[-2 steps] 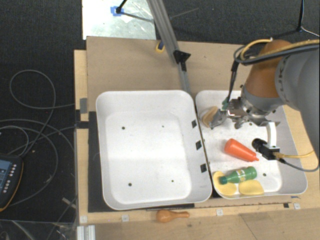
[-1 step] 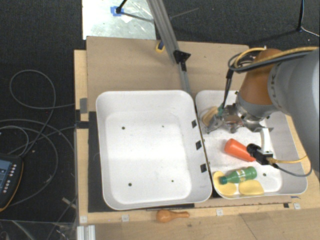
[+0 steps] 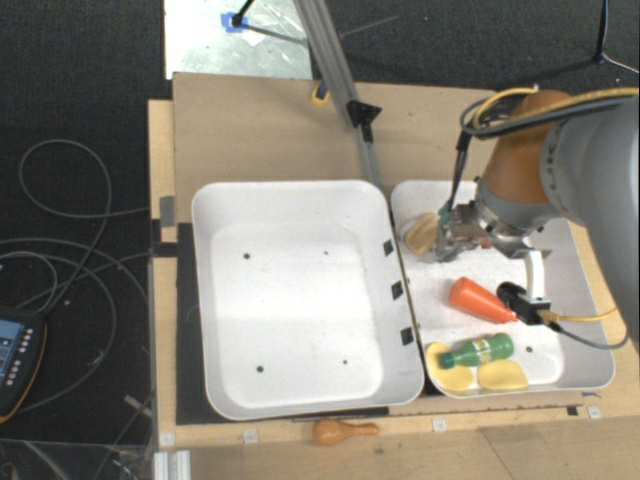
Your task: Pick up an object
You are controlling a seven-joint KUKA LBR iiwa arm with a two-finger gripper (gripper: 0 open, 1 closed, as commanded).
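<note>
The tan lump (image 3: 420, 232) lay in the right bin (image 3: 562, 364), up in its far corner next to the wall shared with the left bin (image 3: 290, 298). My gripper (image 3: 452, 240) was down in that same corner, just beside the lump on its right and so close that the two seemed to touch. I could not tell from this angle whether the gripper was spread or closed, and I saw nothing held in it.

Nearer the front of the bin, an orange cone (image 3: 478, 299) lay on its side with its tip pointing right, apart from the lump. In front of that, a green bottle (image 3: 480, 349) lay flat. It rested against two yellow pieces: the bigger one (image 3: 501, 374) sat at the front wall, and the smaller one (image 3: 455, 378) was tucked in the front left corner, partly under the bottle.

My arm (image 3: 590, 158) came in from the right, above the far half of that bin. On the bench (image 3: 260, 128), outside both bins and just in front of the left one, lay a small orange-brown piece (image 3: 345, 430).
</note>
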